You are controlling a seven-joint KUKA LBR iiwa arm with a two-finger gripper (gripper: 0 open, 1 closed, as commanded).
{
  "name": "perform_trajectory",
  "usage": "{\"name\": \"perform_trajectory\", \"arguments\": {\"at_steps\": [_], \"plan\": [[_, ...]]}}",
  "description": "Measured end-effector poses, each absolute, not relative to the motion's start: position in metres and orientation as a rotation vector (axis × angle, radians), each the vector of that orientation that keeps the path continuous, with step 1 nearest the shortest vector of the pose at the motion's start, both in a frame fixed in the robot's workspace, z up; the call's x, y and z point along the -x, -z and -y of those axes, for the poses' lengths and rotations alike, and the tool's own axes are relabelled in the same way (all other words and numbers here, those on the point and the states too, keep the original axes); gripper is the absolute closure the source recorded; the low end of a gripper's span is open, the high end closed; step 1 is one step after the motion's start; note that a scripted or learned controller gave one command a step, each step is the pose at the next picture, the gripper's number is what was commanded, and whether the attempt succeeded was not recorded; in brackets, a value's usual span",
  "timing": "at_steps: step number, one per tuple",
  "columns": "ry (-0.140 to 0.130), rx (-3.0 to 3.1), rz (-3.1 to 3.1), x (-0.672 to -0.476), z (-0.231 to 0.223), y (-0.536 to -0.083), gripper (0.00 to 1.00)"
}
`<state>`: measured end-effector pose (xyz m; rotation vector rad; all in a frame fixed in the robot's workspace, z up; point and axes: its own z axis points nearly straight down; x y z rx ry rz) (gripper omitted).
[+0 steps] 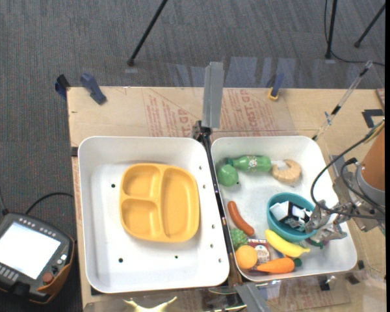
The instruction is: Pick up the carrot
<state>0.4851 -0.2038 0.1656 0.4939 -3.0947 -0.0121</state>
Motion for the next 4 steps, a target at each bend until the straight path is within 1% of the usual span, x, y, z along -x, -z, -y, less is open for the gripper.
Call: {"name": "perform_trajectory", "arguments": {"at_steps": [1, 2, 3, 4], "plan": [[0.005, -0.498, 3.101, -0.487, 0.204, -0.169, 0.0], [-0.007, -0.527, 3.11, -0.488, 0.162, -0.092, 0.0], [0.003, 0.147, 3.136, -0.488, 0.103, -0.087, 0.0], [0.001, 0.71, 3.062, -0.538, 0.08, -0.133, 0.0]]}}
